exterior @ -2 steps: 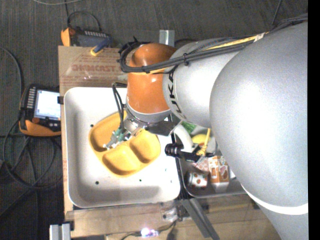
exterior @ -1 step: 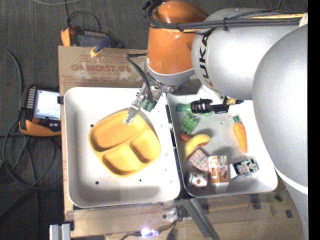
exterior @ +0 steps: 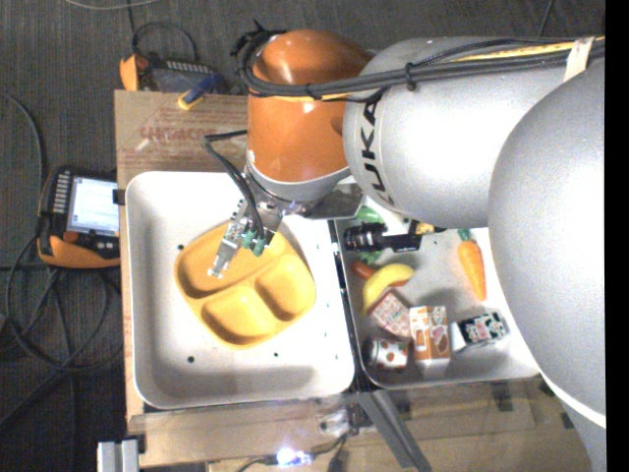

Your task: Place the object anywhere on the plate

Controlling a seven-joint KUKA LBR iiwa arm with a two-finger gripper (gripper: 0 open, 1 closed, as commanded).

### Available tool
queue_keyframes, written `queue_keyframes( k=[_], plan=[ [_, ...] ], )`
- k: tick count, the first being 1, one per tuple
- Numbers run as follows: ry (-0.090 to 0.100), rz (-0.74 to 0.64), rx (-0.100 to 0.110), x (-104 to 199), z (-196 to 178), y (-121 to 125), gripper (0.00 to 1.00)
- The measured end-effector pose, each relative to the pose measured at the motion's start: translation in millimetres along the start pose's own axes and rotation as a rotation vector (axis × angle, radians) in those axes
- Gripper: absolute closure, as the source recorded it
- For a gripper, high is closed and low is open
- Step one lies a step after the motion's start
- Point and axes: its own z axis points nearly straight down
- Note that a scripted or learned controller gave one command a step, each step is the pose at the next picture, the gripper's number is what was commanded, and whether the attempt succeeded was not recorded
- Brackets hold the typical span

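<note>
The claw (exterior: 236, 244) hangs over the upper left part of the yellow plate (exterior: 248, 288), just left of the frame's centre, below the arm's orange band (exterior: 295, 106). Its tip points down and to the left, close above or touching the plate's upper section. A small pale, greenish thing (exterior: 228, 254) sits at the claw's tip, but it is too small and blurred to tell whether it is an object or part of the claw. I cannot tell whether the claw is spread or pressed together.

The plate has three sections and lies in the left bin (exterior: 147, 362), tilted in the frame.

The right bin (exterior: 462, 372) holds the other things: a dark bottle (exterior: 378, 236) at its upper left, a banana (exterior: 385, 281) just below it, a carrot (exterior: 473, 266) to the right, and small boxes (exterior: 423, 330) and a can (exterior: 388, 354) along the lower part.

A handheld screen (exterior: 84, 214) rests on the floor at the frame's left edge.
</note>
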Motion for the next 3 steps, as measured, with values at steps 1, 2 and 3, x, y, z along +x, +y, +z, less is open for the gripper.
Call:
queue_keyframes(
  k=[1, 2, 3],
  plan=[
    [0.0, 0.195, 0.0, 22, 21, 14, 1.0],
    [-0.004, -0.071, 0.0, -2, -28, 35, 1.0],
    [-0.001, -0.066, 0.001, 28, 6, -61, 1.0]
  ],
)
